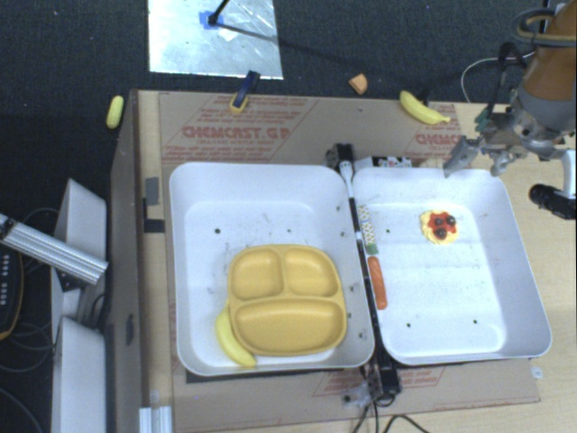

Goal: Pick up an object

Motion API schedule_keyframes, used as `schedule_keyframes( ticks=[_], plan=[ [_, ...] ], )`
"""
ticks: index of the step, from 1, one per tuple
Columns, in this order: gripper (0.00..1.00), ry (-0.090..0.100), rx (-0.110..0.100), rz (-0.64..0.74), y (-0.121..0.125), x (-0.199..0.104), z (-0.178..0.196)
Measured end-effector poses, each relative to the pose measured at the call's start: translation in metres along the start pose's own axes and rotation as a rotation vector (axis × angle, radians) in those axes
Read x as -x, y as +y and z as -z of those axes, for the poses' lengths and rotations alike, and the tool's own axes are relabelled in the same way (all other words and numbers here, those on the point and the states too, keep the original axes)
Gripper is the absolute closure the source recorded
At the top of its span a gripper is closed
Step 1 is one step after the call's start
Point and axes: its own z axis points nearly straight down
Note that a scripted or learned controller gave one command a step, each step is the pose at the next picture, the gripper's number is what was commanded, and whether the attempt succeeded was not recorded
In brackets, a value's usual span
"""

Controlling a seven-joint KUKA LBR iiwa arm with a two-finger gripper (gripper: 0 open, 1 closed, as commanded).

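Two shallow white plastic bins sit side by side on the counter (270, 129), which is covered with printed brown cardboard.

The left bin (194, 242) holds a yellow divided tray (287, 298) of smooth moulded plastic, with two small compartments at the far side and one wide one at the near side. A yellow banana (232, 339) lies against the tray's near-left corner, touching it; its curved long axis runs from the left side of the tray toward the bin's near wall.

The right bin (505, 314) holds a small flat yellow toy with red and dark blobs on top (439, 225), roughly round, with no clear long axis. An orange carrot-like stick (378, 282) lies close along this bin's left wall, its long axis running near to far.

The tool (478, 154) hangs over the far right corner of the right bin, well apart from the toy; whether it stands wide or narrow I cannot tell.

Beyond the bins, a second banana (422, 108) lies on the cardboard, pointing left to right.
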Motion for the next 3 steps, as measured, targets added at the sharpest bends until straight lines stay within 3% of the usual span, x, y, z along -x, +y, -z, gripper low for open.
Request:
schedule_keyframes(
  ticks=[1,3],
  plan=[
    [0.00,0.001,-0.003,-0.002,-0.029,0.024,-0.079],
    [0.00,0.002,-0.003,0.000,-0.054,-0.008,-0.128]
  ],
)
